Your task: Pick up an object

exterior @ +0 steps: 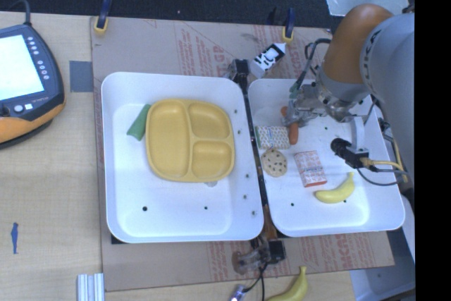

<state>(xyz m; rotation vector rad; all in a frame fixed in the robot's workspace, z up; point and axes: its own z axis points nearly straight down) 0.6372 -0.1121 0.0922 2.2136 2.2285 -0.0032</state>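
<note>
Glossy white plastic bins (120, 151), matt yellow plastic tray (189, 139), brown cardboard sheet (197, 46) over wooden bench (42, 222).

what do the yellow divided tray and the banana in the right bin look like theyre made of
The yellow divided tray looks like moulded plastic: one even colour, rounded compartment walls, a dull satin sheen. The banana in the right bin is probably a plastic toy: uniform bright yellow, smooth, with no brown marks, though a real fruit can't be ruled out at this size.

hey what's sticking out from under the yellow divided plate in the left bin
A green object pokes out from beneath the yellow divided plate at its left edge, in the left bin. Just one end shows; the plate covers the rest, so its shape is unclear.
</note>
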